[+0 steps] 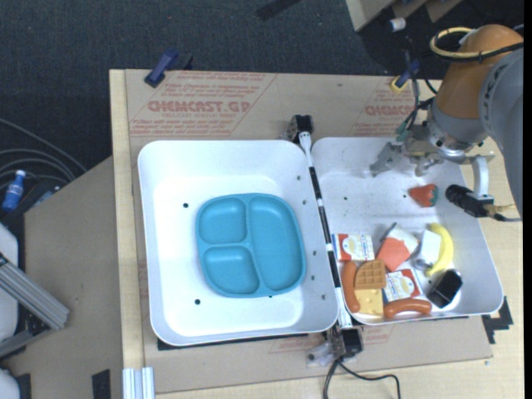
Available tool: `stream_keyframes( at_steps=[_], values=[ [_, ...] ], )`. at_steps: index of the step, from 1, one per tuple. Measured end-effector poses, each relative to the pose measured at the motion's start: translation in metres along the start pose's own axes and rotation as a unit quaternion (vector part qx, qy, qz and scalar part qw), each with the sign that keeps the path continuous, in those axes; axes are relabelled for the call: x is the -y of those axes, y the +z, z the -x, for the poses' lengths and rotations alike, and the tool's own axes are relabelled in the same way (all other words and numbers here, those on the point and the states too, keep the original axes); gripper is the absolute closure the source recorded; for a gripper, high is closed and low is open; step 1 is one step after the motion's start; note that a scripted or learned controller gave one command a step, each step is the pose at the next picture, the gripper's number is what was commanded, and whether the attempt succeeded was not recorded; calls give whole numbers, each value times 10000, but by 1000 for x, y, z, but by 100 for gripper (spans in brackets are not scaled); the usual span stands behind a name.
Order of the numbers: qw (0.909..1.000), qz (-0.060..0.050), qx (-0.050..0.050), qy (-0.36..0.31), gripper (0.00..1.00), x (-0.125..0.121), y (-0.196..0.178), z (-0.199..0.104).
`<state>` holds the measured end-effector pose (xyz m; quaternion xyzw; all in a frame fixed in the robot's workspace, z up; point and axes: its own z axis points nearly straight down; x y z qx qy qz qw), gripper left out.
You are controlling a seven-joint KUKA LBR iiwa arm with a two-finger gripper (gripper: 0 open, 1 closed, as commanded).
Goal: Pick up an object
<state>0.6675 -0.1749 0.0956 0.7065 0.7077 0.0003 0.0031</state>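
bench board (208,98): "chemcast gp" in red | juice cartons (357,246): print unreadable

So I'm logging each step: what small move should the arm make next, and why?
Probably lower the tool toward the red piece: the tool hangs over the right bin near its far edge, and that piece lies alone, closest to it.

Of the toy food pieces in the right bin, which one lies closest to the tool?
The small red piece, alone near the bin's upper right, just below the tool. The other pieces cluster in the lower corner, farther away.
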Motion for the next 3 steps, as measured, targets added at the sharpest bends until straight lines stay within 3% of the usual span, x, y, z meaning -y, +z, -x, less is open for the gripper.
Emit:
stream_keyframes(
  at_steps=[1,2,3],
  values=[
    [10000,-14,-9,11,0,1,11,16],
    [10000,5,0,5,100,0,0,15],
    [10000,2,0,5,0,0,0,15]
  ],
)
